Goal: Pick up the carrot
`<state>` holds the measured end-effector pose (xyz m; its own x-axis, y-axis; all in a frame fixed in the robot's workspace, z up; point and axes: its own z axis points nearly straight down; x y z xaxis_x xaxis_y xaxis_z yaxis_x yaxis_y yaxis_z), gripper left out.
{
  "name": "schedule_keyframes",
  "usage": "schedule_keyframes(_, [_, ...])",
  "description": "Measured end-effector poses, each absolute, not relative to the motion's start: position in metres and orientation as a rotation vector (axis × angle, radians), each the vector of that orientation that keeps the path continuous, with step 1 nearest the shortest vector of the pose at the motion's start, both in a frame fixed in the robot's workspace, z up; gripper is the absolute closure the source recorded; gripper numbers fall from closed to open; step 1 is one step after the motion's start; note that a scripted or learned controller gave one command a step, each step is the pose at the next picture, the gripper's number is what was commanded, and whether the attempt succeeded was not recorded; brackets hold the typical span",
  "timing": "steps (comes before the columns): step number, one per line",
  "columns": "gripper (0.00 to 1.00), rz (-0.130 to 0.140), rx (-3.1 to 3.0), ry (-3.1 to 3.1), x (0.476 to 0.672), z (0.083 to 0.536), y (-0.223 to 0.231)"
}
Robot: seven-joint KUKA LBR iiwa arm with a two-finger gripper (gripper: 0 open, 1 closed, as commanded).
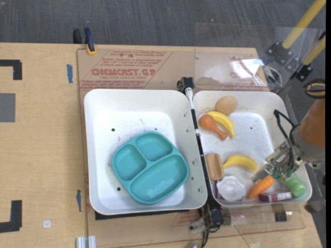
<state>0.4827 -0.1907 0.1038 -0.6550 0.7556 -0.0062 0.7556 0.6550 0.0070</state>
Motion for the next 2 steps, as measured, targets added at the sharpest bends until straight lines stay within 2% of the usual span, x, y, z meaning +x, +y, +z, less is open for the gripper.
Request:
schedule_keyframes(1, [0.0,0.001,1.439,2.787,0.482,0.09,-0.173])
schedule_keyframes(2, [1.0,0.002,1.431,2.761,0.487,0.101,-0.175])
